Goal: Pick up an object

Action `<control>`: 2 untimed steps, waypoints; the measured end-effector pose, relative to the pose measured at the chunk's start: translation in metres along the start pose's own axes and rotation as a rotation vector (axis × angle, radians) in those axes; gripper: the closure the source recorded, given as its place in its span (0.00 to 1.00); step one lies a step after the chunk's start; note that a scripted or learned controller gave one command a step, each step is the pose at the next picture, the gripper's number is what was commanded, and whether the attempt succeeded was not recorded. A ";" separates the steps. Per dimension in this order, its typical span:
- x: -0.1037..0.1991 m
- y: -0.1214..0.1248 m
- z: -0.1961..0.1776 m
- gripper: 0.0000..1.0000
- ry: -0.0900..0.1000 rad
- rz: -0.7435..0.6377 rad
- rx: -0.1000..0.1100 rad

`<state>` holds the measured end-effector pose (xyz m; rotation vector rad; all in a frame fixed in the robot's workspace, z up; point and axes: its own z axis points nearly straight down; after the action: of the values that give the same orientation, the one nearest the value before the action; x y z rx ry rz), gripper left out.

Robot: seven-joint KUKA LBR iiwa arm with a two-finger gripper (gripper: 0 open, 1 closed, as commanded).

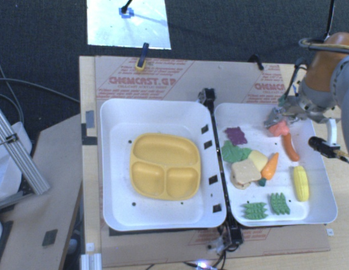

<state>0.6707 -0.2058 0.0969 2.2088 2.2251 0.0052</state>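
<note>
A pinkish-red toy piece lies at the far right of the right bin, touching or just under the end effector; whether the end effector is wide, narrow or holding it I cannot tell. Just beside it lies an orange sausage, nearer a yellow corn cob. The left bin holds a yellow divided plate.

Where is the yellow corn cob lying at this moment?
The yellow corn cob lies in the right bin, near its right wall. It is just below the orange sausage and to the right of the carrot.
</note>
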 end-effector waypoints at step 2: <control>0.104 -0.023 0.011 1.00 0.004 -0.002 0.005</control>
<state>0.6467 -0.1022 0.0854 2.2109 2.2324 0.0039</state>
